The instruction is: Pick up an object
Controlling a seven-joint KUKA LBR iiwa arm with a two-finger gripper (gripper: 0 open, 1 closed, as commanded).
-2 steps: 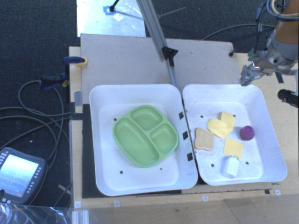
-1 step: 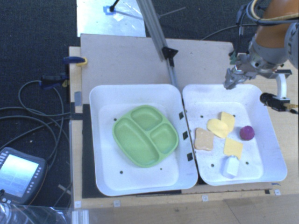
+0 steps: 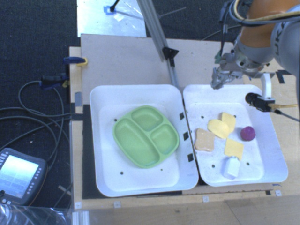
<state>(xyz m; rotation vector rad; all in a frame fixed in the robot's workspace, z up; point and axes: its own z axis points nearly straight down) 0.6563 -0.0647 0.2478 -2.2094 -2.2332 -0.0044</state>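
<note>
The left bin (image 3: 101, 125) is holding a green divided plate (image 3: 146, 136) at the frame's centre. The right bin (image 3: 276, 165) is carrying yellow pieces (image 3: 222, 125), a tan piece (image 3: 205, 140), a white block (image 3: 231, 167) and a purple ball (image 3: 248, 133). My gripper (image 3: 217, 82) is hanging over this bin's upper edge, touching nothing; its state I cannot tell.

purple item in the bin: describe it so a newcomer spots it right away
Look at the right-hand white bin, the one holding several small pieces rather than the green divided plate. Along its right side sits the purple ball, just right of the yellow pieces. It is the only round, dark item there.
</note>
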